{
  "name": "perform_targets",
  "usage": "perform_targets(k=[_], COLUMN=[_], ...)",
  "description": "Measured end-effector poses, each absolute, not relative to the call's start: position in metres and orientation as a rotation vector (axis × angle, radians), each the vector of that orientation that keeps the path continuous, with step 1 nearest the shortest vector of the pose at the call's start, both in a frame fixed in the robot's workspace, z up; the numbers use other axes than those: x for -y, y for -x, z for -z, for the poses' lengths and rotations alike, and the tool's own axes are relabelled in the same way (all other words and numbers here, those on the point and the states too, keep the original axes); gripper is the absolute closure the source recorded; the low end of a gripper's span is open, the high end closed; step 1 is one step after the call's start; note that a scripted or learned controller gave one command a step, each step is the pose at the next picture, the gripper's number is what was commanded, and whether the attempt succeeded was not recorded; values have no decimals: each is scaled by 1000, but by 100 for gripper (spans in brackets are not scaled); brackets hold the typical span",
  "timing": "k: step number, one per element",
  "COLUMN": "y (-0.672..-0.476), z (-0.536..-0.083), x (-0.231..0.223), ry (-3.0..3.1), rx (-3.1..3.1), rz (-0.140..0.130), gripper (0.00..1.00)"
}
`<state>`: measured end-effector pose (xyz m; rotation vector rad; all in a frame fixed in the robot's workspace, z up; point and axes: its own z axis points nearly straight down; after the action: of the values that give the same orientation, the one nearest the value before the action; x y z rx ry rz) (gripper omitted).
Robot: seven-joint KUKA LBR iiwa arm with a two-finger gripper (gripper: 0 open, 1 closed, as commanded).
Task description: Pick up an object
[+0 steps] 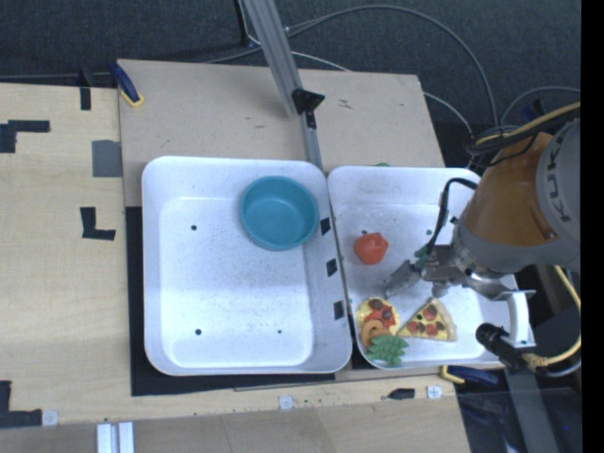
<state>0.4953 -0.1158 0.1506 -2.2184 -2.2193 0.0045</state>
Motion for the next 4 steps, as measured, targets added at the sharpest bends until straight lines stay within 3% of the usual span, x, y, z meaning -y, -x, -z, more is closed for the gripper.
perform_targets(k=[1, 3, 4], y=[-496, -498, -509], z=[-162, -263, -257], x=[115, 124, 62], ry=[2219, 2223, 2215], rx=[2222, 2224, 2226], rz=[-1, 3, 0], gripper=[100, 100, 100])
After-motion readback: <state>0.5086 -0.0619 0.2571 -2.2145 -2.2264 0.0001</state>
